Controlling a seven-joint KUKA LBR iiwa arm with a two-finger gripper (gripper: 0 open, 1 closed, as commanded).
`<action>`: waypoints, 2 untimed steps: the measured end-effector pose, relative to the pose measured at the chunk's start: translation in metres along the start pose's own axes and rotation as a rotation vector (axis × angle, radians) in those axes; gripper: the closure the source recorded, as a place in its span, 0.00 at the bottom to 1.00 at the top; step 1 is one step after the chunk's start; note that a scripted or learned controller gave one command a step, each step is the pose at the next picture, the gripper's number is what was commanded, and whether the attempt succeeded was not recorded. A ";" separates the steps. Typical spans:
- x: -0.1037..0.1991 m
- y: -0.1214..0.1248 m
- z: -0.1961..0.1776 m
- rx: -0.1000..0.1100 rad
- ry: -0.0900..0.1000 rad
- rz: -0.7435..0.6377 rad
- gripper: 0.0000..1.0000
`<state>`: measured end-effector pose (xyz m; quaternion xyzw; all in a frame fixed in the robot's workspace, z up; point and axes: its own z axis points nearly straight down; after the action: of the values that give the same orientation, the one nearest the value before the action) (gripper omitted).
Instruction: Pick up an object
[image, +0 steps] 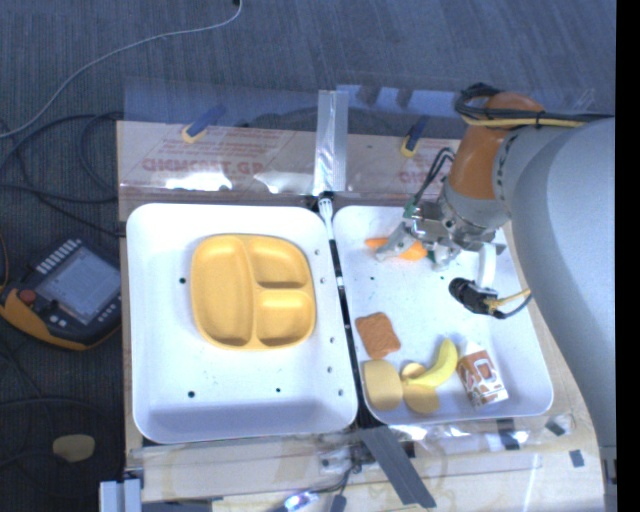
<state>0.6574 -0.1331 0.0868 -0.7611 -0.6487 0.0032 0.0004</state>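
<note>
I have the gripper (418, 240) low in the right bin (520, 400) over the orange piece (398, 248) at its far edge, but nothing is lifted yet and I can't tell its opening.

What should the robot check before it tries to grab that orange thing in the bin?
1. End effector over the right bin, at its far end: ok.
2. Orange piece right beside the end effector: ok.
3. Orange piece already held: cannot tell; the wrist hides part of it.
4. Nothing else crowding the orange piece: ok. The brown cracker, banana, round yellow pieces and small carton lie apart at the near end.
5. Black cable hanging off the wrist, low over the bin floor: not ok, it might snag.
6. Yellow divided tray sits in the left bin, out of the way: ok.
</note>
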 end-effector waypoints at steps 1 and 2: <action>0.000 0.005 0.001 0.035 0.006 0.103 0.00; -0.057 -0.118 -0.005 -0.002 0.003 0.167 0.00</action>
<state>0.5318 -0.1706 0.0926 -0.8126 -0.5828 0.0011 0.0003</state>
